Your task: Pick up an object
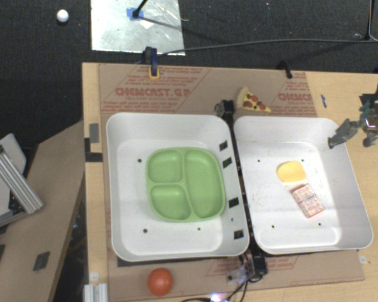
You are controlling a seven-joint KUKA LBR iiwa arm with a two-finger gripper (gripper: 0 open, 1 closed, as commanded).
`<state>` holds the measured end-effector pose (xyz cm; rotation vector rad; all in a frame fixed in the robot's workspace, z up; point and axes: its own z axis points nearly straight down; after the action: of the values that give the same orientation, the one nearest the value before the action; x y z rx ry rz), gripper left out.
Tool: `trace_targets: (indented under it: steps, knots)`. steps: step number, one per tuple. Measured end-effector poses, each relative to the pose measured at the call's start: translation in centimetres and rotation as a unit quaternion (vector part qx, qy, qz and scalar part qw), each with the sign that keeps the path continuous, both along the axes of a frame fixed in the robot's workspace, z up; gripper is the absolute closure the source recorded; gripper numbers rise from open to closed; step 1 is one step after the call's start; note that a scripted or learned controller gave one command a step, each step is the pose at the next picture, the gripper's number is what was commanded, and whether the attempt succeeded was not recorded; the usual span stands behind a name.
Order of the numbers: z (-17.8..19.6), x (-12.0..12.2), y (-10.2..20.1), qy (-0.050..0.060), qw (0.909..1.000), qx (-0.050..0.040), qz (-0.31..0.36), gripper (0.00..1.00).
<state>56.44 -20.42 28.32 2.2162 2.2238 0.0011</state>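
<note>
Green three-compartment plastic tray (185, 184) in left white bin (123, 168) | yellow round piece (291, 171), pink patterned packet (307, 201) in right white bin (353, 212) | tool (356, 131) at right bin's far right rim, nothing seen held, spread cannot be told

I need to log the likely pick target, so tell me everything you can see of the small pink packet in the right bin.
The pink packet is a small flat rectangle, pinkish with pale speckled markings, perhaps a wrapped item. It lies flat and turned at a slant on the floor of the right bin, just below and right of the yellow object, close to it; whether they touch is unclear. The gripper is apart from it, over the bin's upper right corner.
</note>
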Motion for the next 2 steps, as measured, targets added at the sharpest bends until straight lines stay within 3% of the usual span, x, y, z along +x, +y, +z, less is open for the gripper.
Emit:
trace_targets:
  steps: [2]
  knots:
    - [-10.4,0.1,0.6,0.002,1.0,0.0011,-0.001,0.0]
